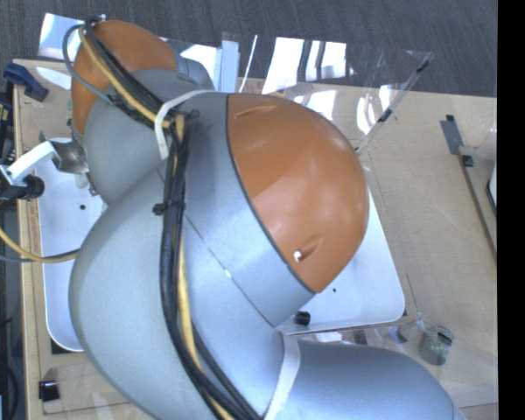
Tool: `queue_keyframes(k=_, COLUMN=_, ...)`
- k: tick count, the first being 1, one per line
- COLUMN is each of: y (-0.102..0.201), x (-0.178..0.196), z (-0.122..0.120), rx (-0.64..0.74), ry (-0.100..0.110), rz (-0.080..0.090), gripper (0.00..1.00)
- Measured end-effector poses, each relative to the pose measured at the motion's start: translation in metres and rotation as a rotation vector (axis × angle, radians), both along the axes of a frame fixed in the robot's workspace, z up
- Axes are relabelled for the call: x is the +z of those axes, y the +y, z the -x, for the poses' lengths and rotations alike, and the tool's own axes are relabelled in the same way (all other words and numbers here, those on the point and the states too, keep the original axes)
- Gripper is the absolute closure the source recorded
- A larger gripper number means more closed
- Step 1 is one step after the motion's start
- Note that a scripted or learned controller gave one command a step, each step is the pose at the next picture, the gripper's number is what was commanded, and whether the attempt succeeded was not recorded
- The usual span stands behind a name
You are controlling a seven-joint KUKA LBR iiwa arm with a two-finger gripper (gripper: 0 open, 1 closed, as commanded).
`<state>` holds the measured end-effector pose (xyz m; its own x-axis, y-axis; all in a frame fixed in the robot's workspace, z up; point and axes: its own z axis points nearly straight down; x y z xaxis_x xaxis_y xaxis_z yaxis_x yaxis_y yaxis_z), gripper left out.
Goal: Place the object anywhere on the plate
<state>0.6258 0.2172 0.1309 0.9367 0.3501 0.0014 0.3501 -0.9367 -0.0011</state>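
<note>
Grey and orange arm (245,261) covers most of both white bins (367,278) on your surface (429,173); you cannot locate object or plate, nor tell the claw's state, so progress stays unjudged

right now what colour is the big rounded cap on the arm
Orange, on the arm, plain in the camera view.

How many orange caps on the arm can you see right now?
2. One large orange cap sits mid-frame over the white bin; a smaller orange cap is at upper left. The arm hides most of the bench, so more may be hidden.
</note>
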Motion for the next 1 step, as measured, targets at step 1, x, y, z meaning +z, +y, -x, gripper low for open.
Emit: queue_keyframes(k=1, y=-0.0099, x=0.0676, z=-0.012, rx=0.423, ry=0.004, rz=-0.001, gripper=0.0)
